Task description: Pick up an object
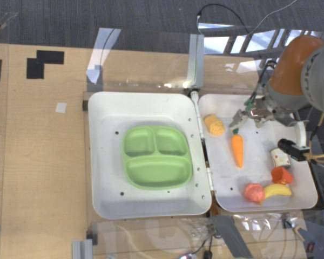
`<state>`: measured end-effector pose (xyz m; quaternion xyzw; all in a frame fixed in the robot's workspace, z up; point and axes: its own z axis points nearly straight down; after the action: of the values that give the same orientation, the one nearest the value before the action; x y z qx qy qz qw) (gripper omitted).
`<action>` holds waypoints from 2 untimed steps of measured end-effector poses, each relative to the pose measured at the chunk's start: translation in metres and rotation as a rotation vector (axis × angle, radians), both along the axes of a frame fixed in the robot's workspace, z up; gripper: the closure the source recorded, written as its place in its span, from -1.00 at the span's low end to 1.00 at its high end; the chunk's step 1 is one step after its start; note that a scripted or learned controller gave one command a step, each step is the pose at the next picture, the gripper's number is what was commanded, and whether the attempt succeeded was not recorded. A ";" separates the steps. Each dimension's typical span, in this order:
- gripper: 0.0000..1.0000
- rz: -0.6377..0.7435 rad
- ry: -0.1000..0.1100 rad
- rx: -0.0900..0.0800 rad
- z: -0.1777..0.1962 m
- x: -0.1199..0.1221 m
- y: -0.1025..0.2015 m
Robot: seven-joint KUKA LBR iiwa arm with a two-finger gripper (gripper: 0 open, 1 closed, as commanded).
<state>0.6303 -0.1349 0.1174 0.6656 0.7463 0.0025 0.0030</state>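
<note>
In the right bin (227, 198) lie an orange carrot (237, 150), a yellow corn cob (214, 125), a small white can (279, 157), a red cup (281, 175), a yellow banana (277, 191) and a pink-red fruit (254, 192). My gripper (247, 121) hangs over the bin's far middle, just above the carrot's green top and right of the corn. It is open, with its two grey fingers spread and nothing between them.
The left bin (105, 198) holds a green divided plate (156, 156). A metal divider post (196, 58) stands behind the bins' shared wall. The arm's orange band (294, 63) and grey body fill the upper right, and a black part (291, 147) juts over the right bin's edge.
</note>
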 end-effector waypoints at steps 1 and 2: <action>-1.00 0.180 -0.006 -0.003 -0.028 -0.030 0.025; 1.00 0.181 -0.012 -0.001 -0.015 -0.027 0.027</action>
<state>0.6030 -0.1078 0.1023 0.5955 0.8033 0.0066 0.0076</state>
